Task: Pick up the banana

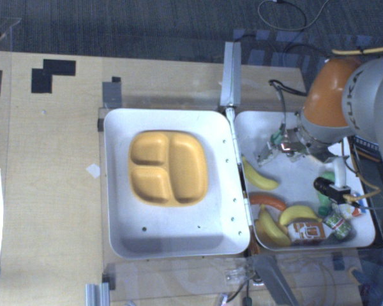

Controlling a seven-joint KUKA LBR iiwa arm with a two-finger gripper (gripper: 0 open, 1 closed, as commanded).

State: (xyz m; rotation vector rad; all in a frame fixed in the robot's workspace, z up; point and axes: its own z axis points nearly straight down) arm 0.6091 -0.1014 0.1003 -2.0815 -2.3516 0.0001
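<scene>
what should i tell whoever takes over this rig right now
Gripper: over the right bin, near its upper left part, with nothing seen between its fingers.
Bananas: one lies by the right bin's left wall, below the gripper; two more lie along the front wall, next to a red sausage-like item and a small carton.
Left bin: holds a yellow divided tray.
Done: no banana lifted yet.
Left: grasp and lift one; the one by the left wall looks closest.

A yellow tray [168, 167] is lying in the left bin [118, 234]. A sausage [268, 201] and carton [306, 232] are sitting at the right bin's [364, 238] six o'clock.
</scene>
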